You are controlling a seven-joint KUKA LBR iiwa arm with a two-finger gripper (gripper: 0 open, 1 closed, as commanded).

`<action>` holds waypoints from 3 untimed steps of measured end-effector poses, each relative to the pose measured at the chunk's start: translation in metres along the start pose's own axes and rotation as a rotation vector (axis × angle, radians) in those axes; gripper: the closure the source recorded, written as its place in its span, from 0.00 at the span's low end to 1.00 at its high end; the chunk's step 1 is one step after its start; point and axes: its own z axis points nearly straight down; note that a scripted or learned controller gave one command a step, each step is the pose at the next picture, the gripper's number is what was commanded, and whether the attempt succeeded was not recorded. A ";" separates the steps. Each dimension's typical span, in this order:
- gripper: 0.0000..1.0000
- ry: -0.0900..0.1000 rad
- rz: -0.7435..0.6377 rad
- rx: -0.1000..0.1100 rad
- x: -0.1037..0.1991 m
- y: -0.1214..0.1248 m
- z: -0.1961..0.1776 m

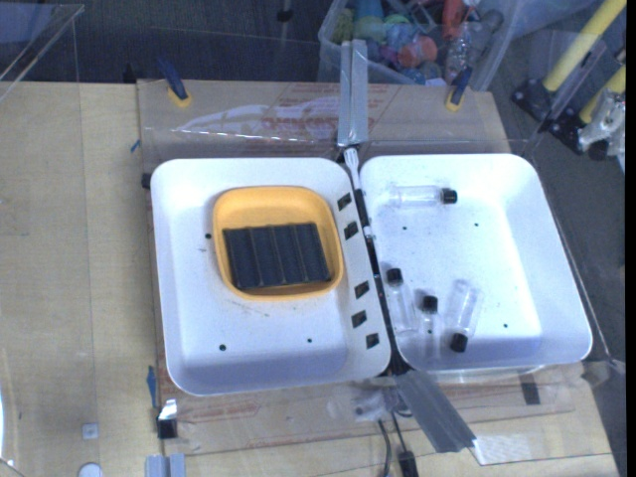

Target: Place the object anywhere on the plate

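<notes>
An orange-yellow square plate (231, 207) lies in the left bin (189, 316), and a dark ribbed rectangular object (276, 255) rests flat on it. In the right bin (517, 266) lie several clear plastic vials with black caps: one (422, 197) near the back, another (460, 313) near the front, and two more (407, 301) close to the divider.
A metal divider strip (360, 256) with black tabs runs between the two bins. A clear tub of coloured toys (417, 18) stands behind the bins. Blue clamps (177, 87) hold plastic sheeting at the back of the bench.
</notes>
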 end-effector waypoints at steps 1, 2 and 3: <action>1.00 0.001 -0.205 0.005 0.007 0.030 -0.051; 1.00 0.000 -0.509 -0.003 0.004 0.023 -0.019; 1.00 -0.001 -0.781 -0.004 -0.004 0.031 -0.017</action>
